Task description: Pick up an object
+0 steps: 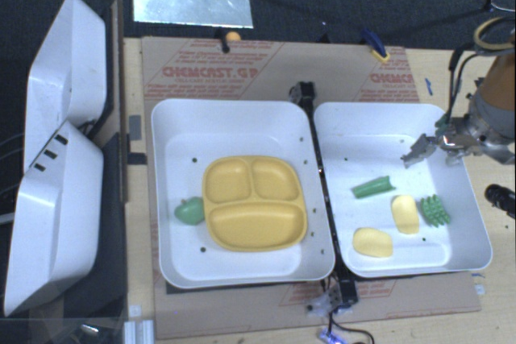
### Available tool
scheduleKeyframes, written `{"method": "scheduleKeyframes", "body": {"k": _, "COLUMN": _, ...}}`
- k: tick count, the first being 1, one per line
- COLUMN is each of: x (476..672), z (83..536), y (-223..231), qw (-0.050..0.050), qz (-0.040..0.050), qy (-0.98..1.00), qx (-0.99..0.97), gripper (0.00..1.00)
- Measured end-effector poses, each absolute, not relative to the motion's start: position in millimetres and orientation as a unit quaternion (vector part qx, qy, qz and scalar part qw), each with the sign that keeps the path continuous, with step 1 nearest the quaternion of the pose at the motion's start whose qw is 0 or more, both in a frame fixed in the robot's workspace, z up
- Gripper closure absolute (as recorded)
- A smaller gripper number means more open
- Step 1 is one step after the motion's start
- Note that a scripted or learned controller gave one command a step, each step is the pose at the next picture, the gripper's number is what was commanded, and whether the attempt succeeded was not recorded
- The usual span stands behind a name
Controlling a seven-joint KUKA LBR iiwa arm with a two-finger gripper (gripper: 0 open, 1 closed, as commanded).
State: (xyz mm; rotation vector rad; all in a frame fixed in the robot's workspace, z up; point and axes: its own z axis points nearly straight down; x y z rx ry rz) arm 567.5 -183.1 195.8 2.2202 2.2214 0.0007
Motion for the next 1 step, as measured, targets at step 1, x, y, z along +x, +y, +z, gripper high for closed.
{"method": "scheduleKeyframes", "body": {"k": 1, "x": 629.3, "z": 215.2, "y": -164.7, "qw": 0.001, "qz": 0.0007, "qy": 0.708, "qx": 0.706, "gripper": 0.00}}
